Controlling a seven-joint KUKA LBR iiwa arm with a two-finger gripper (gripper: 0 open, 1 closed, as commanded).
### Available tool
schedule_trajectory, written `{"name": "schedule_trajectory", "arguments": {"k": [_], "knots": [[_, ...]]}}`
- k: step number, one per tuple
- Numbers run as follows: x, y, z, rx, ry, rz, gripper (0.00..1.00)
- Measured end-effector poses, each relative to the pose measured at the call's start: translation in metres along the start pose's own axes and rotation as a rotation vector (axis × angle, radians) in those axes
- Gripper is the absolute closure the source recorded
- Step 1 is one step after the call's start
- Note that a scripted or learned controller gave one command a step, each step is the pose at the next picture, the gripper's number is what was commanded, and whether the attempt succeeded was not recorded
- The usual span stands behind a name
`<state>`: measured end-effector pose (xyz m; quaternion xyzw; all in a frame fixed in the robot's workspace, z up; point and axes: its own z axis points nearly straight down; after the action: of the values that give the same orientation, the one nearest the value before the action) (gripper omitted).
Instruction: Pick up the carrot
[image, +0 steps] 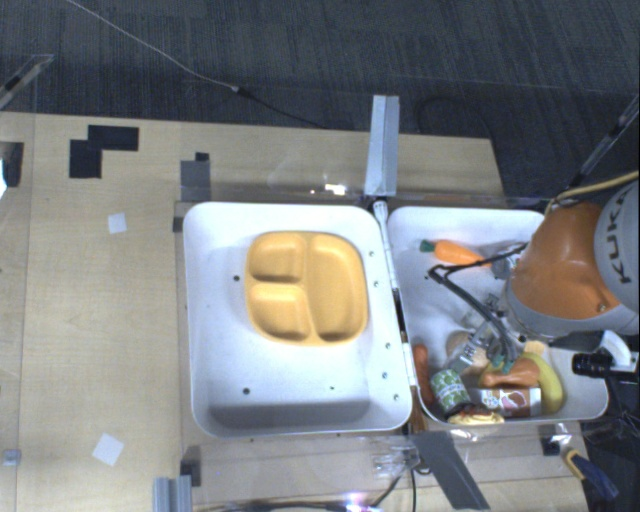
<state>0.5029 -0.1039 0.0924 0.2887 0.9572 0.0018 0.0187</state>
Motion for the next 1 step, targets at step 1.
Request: {"name": "schedule_trajectory", "arguments": {"k": [1], "knots": [[0.0035,0.0022,0.0,0.007,0.001,0.207,0.0]]}}
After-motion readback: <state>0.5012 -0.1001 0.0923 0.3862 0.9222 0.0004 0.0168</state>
